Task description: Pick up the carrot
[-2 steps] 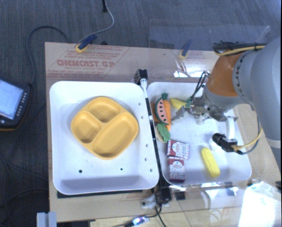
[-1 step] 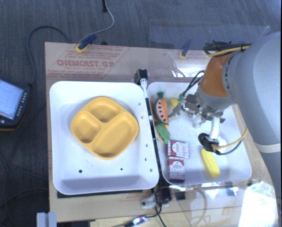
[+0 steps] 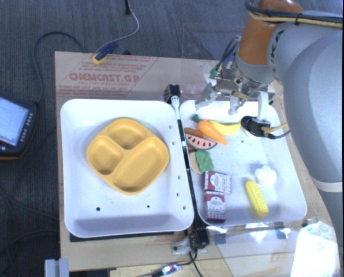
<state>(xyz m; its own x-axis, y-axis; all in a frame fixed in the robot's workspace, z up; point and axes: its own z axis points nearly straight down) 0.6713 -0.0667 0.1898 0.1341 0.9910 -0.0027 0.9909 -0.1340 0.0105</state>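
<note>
Tool (image 3: pixel 223 101) seemingly just above carrot (image 3: pixel 212 131)

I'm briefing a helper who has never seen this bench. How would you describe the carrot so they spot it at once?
Start at the right white bin, the one without the yellow divided plate. Near its far end, below the gripper, lies the carrot: a small orange tapered piece with a green end. It overlaps a yellow banana and sits just above a watermelon slice; it alone is plain orange.
</note>
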